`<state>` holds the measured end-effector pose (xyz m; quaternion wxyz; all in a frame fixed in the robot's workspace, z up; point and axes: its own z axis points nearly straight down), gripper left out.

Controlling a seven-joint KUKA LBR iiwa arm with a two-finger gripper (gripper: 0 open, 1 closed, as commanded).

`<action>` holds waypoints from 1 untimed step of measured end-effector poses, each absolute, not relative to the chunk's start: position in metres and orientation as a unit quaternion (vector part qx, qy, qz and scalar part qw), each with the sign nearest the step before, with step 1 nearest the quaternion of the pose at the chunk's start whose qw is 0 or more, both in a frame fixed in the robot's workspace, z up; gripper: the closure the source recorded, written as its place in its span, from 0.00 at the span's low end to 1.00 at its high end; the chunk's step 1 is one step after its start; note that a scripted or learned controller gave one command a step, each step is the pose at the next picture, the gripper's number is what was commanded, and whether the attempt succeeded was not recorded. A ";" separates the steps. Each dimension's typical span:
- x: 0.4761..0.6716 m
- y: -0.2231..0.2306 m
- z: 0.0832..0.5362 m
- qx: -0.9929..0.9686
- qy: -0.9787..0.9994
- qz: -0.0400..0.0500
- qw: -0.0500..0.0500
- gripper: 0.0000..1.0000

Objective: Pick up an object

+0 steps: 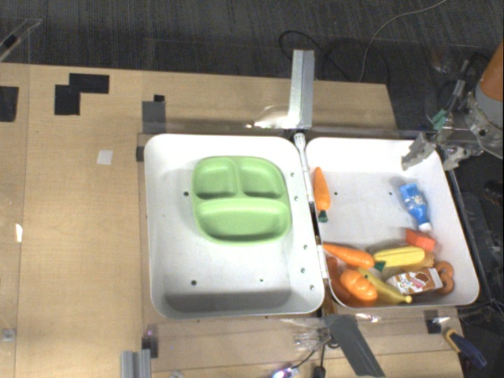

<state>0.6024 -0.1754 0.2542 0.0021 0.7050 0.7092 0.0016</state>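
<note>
The toys sit in the right bin [378, 203] below and left of the gripper [431, 150]: 1 blue bottle [414, 204] nearest, 2 carrots [320, 190], a yellow corn cob [402, 255], a banana [383, 286], and a brown carton [414, 279] with unreadable print. Whether the gripper is apart or together cannot be told. Farther left, 1 green divided plate [239, 198] lies in the left bin [169, 235].

Even, bright overhead light. The two shallow white plastic bins [236, 298] look nearly washed out, with soft grey shadow along the left bin's near edge. The picture is slightly soft and low in detail throughout.
</note>
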 end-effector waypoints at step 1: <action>0.602 -0.205 0.164 0.710 0.704 0.001 0.002 0.00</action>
